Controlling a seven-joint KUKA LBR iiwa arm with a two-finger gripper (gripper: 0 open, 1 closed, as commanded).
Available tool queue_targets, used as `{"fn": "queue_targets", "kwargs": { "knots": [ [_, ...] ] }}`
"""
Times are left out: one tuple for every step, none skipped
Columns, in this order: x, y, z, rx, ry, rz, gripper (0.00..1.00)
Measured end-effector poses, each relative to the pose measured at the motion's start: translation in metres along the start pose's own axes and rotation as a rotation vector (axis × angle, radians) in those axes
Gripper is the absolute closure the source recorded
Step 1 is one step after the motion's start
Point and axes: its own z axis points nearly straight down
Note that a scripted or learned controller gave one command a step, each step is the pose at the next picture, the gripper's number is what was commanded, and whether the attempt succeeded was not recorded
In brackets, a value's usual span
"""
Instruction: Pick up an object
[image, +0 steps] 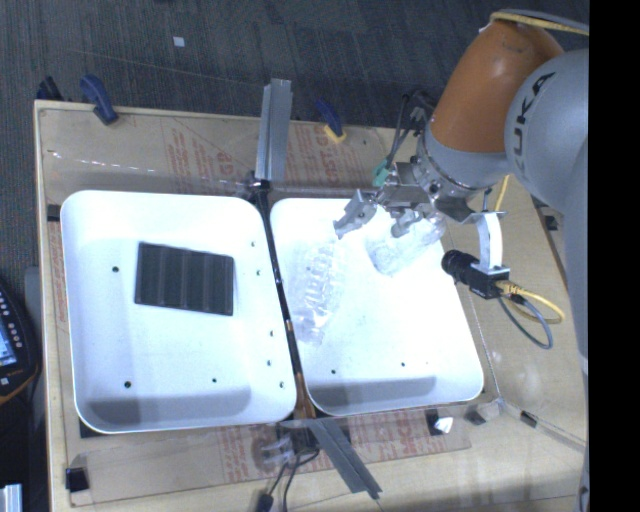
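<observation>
**Clear plastic under spread fingers: light, slick, easy to crush**

Over the far half of the right bin, close to its back rim: the gripper, fingers spread apart, nothing visibly pinched between them.

Just below and toward the arm's side, lying on the bin floor: a clear rounded piece, see-through and hard to read against the white. Touching the nearer finger or merely beside it? Cannot tell.

Nearer the divider in the same bin: a clear ribbed piece, long and narrow, running toward the front. Apart from both, flat in the middle of the left bin: a dark ribbed slab.

Judged by looks, handling of the rounded piece:
- Probably very light, so prone to skidding or tipping at a nudge from one finger before the other arrives.
- Probably thin-walled and springy, so likely to buckle or pop out under a hard squeeze.
- Smooth and glossy, hence little friction on the pads.

Best taken across its narrowest span, centred between both fingers, low enough to catch the body rather than an edge, closing gently and evenly.

Main risks: misjudging outline and height of a transparent thing, and closing on air beside it.
</observation>
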Motion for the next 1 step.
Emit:
{"fn": "queue_targets", "kwargs": {
  "knots": [
    [0.0015, -0.0247, -0.0779, -0.006, -0.001, 0.202, 0.00]
  ]
}}
